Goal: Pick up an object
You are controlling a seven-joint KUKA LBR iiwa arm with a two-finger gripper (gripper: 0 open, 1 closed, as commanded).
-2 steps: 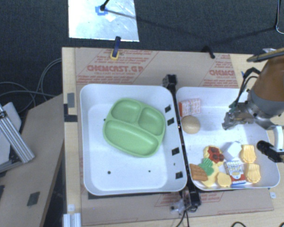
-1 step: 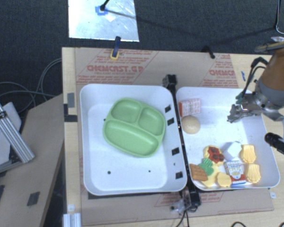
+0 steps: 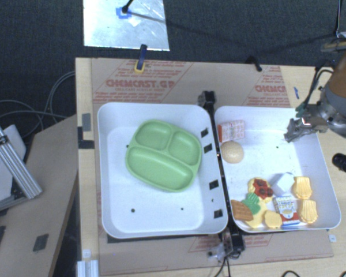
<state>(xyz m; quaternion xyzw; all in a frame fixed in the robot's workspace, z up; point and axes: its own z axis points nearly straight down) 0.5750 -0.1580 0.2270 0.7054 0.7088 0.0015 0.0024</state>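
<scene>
Since nothing sits between the fingers, pick not done: grey two-finger gripper [image 3: 296, 129] hovers at right white bin's [image 3: 326, 172] far-right edge, open-or-clenched unclear. Round beige ball [image 3: 232, 152] lies near that bin's left wall, ungrasped.

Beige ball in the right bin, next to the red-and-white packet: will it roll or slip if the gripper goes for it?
The beige ball looks round and smooth, so a nudge would probably send it rolling, likely toward the divider or the red-and-white packet just above it. Its curved sides may slip from two fingers unless gripped across the middle. It looks small and probably light. The gripper hovers well to its right.
</scene>
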